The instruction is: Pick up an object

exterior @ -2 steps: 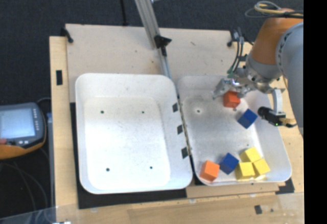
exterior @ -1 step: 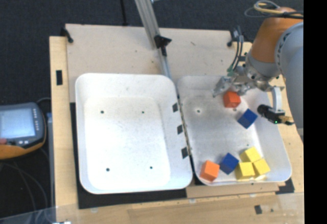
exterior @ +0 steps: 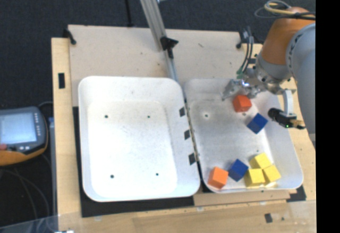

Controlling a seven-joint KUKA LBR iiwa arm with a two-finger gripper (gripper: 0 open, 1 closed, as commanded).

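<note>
Orange and small, a block sits right under the gripper in the upper part of the right bin. The gripper's metal tips touch or nearly touch the top of this block, but I cannot tell how wide the tips are spread or whether they squeeze the block. The block seems to rest on the bin floor.

Just below and to the right of it lies a blue block, tilted like a diamond. Down at the bottom edge of the same bin is a little bunch of blocks: another orange block on the left, a second blue block beside it, and three yellow blocks packed close together on the right.

The grey arm with its orange band comes in from the upper right of the frame.

The left bin is beside the right one, their edges touching in the middle. Both bins sit on a wooden bench.

A slanted metal pole stands at the top middle. A small screen is at the far left.
</note>
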